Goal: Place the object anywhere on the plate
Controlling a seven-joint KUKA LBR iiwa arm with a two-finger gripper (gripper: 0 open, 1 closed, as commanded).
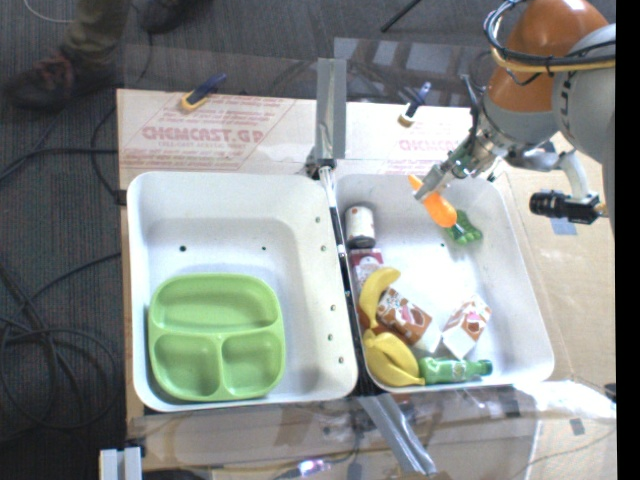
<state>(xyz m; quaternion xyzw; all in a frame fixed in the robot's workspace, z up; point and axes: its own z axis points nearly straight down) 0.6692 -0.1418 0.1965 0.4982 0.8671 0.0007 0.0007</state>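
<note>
We count two white bins [150, 193], one green plate [216, 336], two bananas [376, 290], one carrot [440, 209], and one green bottle [455, 370].

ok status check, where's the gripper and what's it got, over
Gripper over right bin's far end, at the toy carrot; grasp unconfirmed. Green plate sits in left bin. Centre divider lies between carrot and plate.

Green three-compartment plastic plate [215, 348]: matt, smooth. Shallow white plastic bins [240, 208]: smooth, slight sheen. Brown cardboard sheet [215, 133] behind the plate: matt, printed. Orange plastic carrot [440, 209]: glossy.
</note>
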